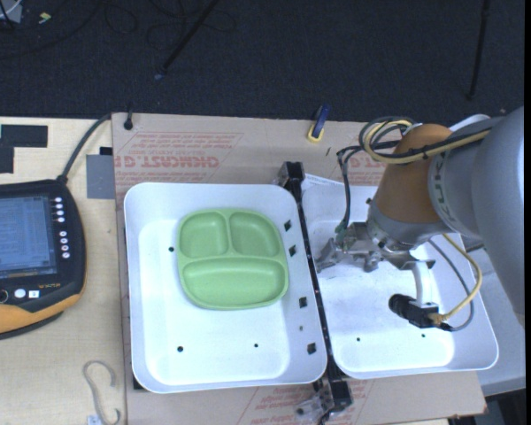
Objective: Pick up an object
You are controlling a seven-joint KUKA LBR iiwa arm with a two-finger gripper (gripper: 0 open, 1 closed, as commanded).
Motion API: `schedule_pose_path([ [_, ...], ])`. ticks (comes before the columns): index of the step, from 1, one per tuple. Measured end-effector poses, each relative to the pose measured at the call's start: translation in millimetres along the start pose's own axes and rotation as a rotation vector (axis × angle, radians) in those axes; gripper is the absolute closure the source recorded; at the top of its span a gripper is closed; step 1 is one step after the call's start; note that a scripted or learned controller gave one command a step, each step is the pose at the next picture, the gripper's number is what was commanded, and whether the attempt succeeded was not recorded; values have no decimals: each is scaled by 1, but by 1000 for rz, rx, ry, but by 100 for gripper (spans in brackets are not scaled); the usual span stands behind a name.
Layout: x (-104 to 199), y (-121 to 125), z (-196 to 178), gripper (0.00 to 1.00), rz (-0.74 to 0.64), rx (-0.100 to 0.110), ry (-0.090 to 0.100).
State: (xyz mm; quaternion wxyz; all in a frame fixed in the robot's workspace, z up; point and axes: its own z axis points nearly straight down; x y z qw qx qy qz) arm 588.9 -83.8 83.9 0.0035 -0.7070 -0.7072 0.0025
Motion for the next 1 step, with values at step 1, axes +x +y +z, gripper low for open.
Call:
schedule_pose_path([
  [1,-2,0,-10,100,4,2,1],
])
